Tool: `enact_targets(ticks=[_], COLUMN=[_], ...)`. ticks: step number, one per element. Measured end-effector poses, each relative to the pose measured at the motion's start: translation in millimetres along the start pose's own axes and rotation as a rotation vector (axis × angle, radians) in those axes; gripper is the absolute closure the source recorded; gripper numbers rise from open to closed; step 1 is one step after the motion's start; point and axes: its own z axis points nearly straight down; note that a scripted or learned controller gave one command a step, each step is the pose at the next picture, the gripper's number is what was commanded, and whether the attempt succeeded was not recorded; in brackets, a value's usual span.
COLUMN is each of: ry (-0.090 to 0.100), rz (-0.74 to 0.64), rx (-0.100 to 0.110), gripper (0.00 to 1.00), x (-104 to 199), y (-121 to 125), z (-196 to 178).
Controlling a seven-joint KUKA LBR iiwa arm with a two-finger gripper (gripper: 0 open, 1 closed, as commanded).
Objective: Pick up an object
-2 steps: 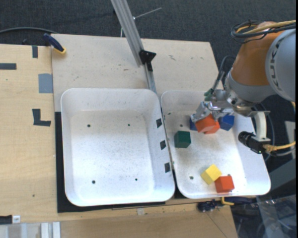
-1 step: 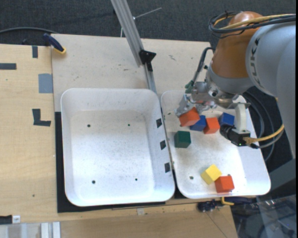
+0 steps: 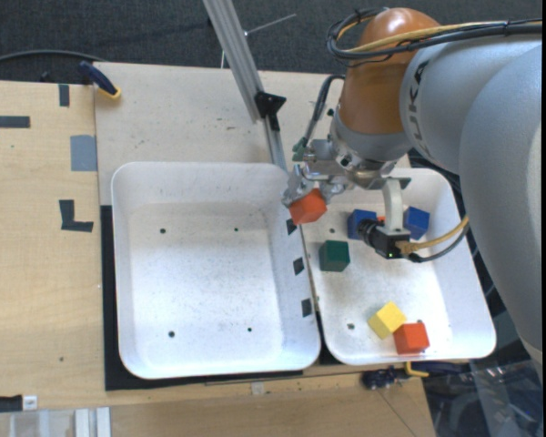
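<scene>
- Gripping an orange block (image 3: 308, 208), the fingers (image 3: 297, 192) are clenched on its upper part; the block's lower half shows below them.
- The gripper (image 3: 307, 193) hangs over the seam where the two bins meet, so the block sits above the inner rims rather than on either floor. How high it is off the rims cannot be told from this slanted view.
- Around it, in the right bin (image 3: 355, 291): a green block (image 3: 335, 256) just below the gripper, two blue blocks (image 3: 361, 222) (image 3: 418, 219) to its right, and a yellow block (image 3: 388, 320) touching or nearly touching a red block (image 3: 411, 337) near the front edge.
- The left bin (image 3: 200, 271) lies beside, with only dark specks on its floor.
- The arm (image 3: 455, 89) fills the upper right, and its orange band (image 3: 382, 48) sits right above the wrist.
- Step in hand, as I judge it: the grasp is made and the lift is under way or just done.
- Next move calls for a straight rise with the clench kept firm, clear of the bin rims and the slanted metal rail (image 3: 241, 53) close behind the wrist; the hold looks shallow, so a jolt could drop the block.
</scene>
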Motion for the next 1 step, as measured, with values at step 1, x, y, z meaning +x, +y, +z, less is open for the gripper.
enact_targets(ticks=[1], ry=[-0.001], rz=[0.002], rx=[0.000], gripper=[1.00], x=[50.1], y=[19.0], z=[9.0])
